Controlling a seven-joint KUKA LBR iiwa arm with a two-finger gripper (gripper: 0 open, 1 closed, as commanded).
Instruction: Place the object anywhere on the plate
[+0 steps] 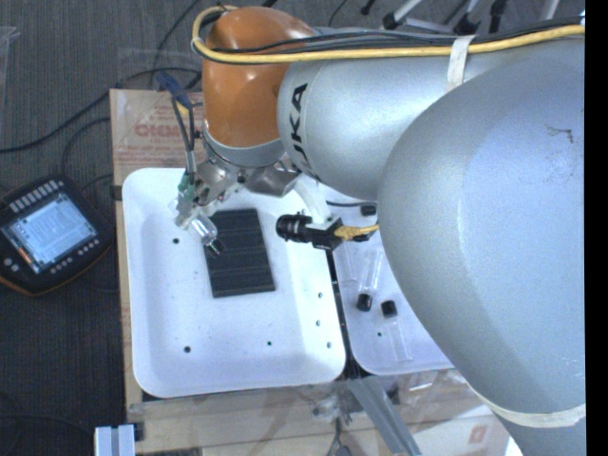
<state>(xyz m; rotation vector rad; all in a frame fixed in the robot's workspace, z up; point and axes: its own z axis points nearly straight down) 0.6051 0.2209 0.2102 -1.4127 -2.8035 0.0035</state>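
Nearest us, we see the left white bin, its floor bare along the front. Farther in lies a dark ribbed plate, flat on that bin's floor. The hand hangs just over the plate's far left corner; we cannot tell whether it is clenched or released. A small green and silver object shows at the hand. Beyond rises the orange band of the arm.
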